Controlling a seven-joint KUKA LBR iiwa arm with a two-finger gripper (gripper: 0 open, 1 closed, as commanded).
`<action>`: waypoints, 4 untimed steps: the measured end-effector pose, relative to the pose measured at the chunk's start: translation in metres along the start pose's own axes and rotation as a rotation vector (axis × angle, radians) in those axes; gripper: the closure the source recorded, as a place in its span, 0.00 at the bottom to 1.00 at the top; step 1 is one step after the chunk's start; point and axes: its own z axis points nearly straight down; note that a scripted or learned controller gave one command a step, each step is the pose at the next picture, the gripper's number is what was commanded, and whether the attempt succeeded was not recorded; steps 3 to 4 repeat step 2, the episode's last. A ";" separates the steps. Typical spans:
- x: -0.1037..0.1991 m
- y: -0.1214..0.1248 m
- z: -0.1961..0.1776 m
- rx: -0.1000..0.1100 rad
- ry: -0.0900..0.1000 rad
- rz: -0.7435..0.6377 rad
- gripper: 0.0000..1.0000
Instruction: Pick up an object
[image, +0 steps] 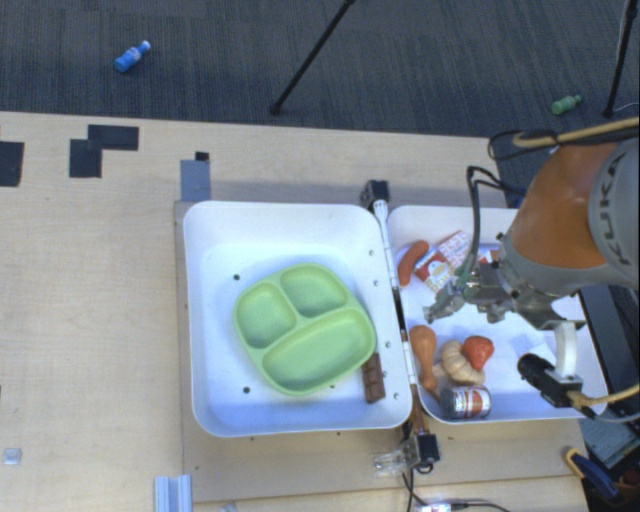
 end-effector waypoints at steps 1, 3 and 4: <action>0.056 -0.023 0.011 0.004 0.001 0.000 0.00; 0.056 -0.021 0.000 0.000 0.001 -0.003 1.00; 0.056 -0.021 0.000 0.000 0.001 -0.003 1.00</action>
